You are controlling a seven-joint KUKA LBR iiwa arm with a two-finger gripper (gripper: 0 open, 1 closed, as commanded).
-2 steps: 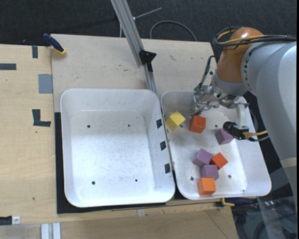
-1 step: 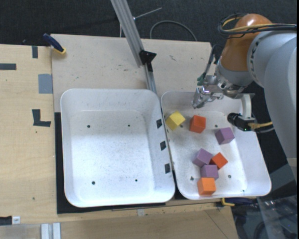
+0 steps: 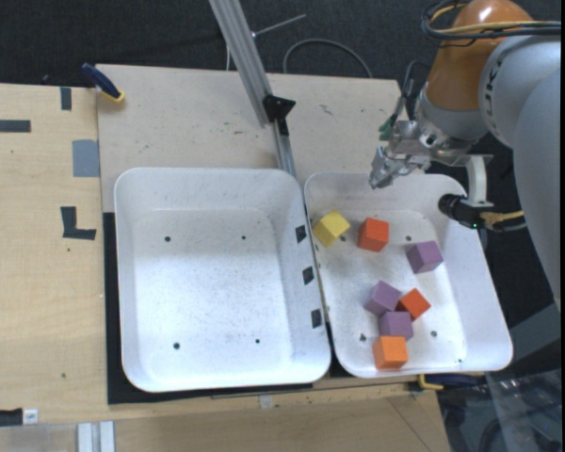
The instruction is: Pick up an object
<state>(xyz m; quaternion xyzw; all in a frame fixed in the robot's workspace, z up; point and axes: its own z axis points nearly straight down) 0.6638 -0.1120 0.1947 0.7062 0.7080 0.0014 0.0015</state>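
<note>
The right bin (image 3: 471,299) holds several small blocks. A yellow block (image 3: 331,227) lies near its left wall, with an orange block (image 3: 374,234) just right of it. A purple block (image 3: 424,255) sits further right. Lower down, two purple blocks (image 3: 384,298) (image 3: 395,324) and two orange blocks (image 3: 414,302) (image 3: 391,351) cluster together. My gripper (image 3: 384,175) hangs over the bin's far edge, above and behind the orange block near the yellow one, with nothing seen between its fingers.
The left bin (image 3: 132,252) stands beside the right one, sharing a middle wall. A slanted metal rail (image 3: 245,50) runs down to the bins' far junction. A black cable loops on the bench behind the right bin.
</note>
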